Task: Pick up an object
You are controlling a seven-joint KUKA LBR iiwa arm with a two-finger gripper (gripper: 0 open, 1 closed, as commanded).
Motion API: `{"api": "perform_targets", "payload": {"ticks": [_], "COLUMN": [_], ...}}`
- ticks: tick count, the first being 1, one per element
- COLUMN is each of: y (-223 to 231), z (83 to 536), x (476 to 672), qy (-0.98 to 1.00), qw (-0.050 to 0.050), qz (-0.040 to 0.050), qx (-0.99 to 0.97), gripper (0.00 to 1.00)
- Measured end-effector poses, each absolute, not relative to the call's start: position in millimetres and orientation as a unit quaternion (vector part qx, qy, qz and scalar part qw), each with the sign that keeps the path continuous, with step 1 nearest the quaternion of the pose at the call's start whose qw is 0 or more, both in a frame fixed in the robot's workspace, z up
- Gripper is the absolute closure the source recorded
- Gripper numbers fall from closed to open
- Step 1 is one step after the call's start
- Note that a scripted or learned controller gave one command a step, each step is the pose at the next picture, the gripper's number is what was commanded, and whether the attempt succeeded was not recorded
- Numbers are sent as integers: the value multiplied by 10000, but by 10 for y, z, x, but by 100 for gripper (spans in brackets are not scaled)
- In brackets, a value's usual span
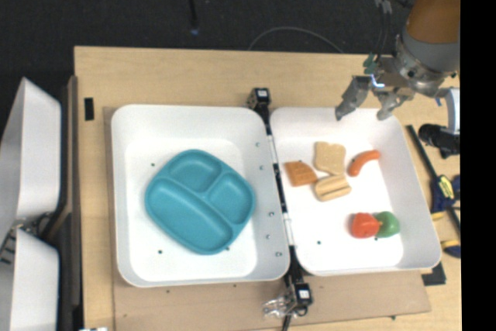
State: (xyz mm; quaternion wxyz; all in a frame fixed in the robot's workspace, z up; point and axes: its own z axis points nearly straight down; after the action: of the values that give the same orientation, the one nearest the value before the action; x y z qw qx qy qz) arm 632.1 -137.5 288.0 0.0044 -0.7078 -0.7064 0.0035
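Fingers were spread wide with nothing between them, so we hadn't grabbed anything yet. The gripper (364,105) hung over the far rim of the right bin (415,248), with the toy food (332,187) near that bin's middle, untouched.

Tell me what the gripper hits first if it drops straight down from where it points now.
Probably bare floor at the back of the right bin. The gripper, jaws open, hangs over that far edge; the toy food sits nearer the camera. Depth is hard to judge.
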Motion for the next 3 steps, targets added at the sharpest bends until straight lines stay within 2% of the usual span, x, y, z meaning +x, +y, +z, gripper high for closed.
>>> {"api": "perform_targets", "payload": {"ticks": [1, 3], "y": [-1371, -1328], "z": [2961, 1803], "x": [6337, 6180], "qy": [-7068, -7066], "qw": [-4, 11], "qz": [-7, 23], "qx": [-7074, -7076], "gripper": [0, 0]}}
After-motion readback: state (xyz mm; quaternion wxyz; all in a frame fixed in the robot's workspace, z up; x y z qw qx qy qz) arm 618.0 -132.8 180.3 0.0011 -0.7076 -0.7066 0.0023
